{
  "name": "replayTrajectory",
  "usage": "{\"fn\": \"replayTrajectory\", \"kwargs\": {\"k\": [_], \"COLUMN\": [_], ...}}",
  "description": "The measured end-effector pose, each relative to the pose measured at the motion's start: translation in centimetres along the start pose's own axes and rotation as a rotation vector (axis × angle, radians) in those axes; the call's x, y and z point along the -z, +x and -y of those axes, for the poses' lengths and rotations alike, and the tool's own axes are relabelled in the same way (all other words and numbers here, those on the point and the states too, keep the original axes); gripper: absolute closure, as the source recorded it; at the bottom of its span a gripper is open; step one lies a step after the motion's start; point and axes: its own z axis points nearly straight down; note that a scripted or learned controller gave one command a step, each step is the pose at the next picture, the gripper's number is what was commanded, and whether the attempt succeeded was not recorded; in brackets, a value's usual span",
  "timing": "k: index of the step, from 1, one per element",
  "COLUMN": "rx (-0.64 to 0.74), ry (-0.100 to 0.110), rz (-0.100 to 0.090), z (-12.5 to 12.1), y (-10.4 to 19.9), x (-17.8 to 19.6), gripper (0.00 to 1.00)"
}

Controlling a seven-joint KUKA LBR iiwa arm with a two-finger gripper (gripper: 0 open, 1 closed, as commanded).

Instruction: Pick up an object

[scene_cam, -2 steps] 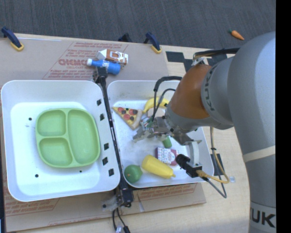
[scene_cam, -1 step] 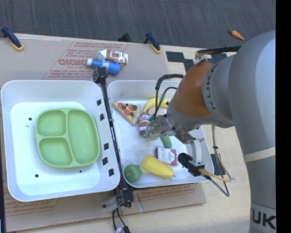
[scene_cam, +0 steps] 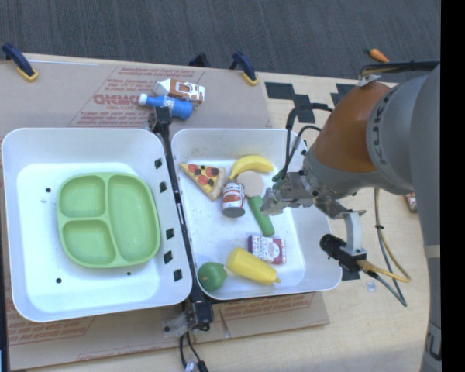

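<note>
Gripper (scene_cam: 273, 200) low in right bin (scene_cam: 314, 279), centre-right of frame, at upper end of green cucumber (scene_cam: 260, 215); grip state cannot be told. Risk: crowded can (scene_cam: 232, 199) and banana (scene_cam: 252, 164) nearby; off-centre closing could nudge cucumber aside.

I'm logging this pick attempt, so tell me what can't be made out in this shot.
- Gripper: its tip over the green cucumber is too small and cluttered to read.
- Small can: label too small to read.
- Red packet: print too small.
- Carton behind the bins: text blurred.
</note>
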Motion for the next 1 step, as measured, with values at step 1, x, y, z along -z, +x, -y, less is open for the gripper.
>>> {"fn": "replayTrajectory", "kwargs": {"k": [1], "rx": [0.001], "ry": [0.002], "rz": [-0.002], "z": [5.66], "y": [1.03], "x": [4.15], "gripper": [1.00]}}
